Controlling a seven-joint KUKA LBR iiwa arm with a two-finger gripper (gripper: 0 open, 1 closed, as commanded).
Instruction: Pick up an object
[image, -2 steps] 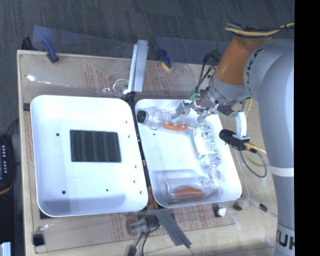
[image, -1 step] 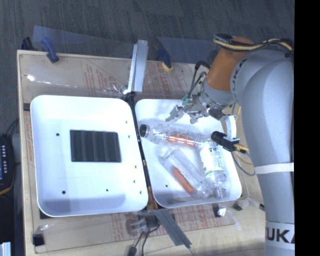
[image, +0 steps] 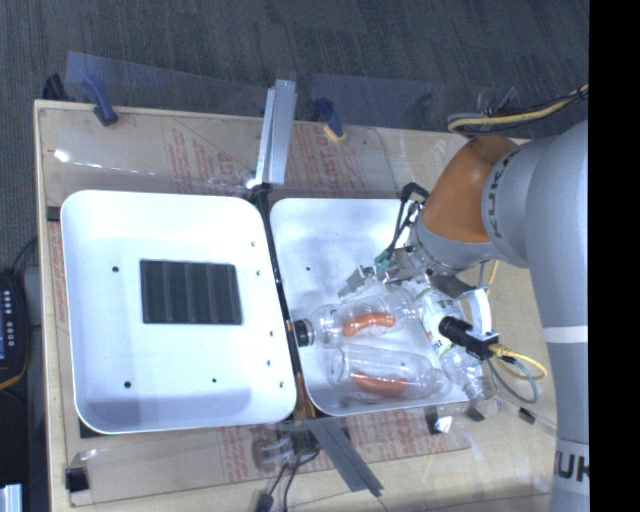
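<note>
- Camera view: gripper (image: 405, 285) is reaching into the right bin (image: 320, 225), lower right of frame
- can't tell its state
- bottles (image: 365, 350) are lying unlifted, so pickup's pending

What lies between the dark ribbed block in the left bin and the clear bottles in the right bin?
In the camera view, bare floor of the left bin, then the bins' adjoining rims, separate the dark ribbed block from the clear bottles.

The big grey arm (image: 565, 300) comes in from the right side. An orange band (image: 458, 195) sits just above its wrist. The wrist bends down and to the left. The hand (image: 395, 272) hangs low at the end of the wrist. Black and yellow wires run beside the hand, on its right.
</note>
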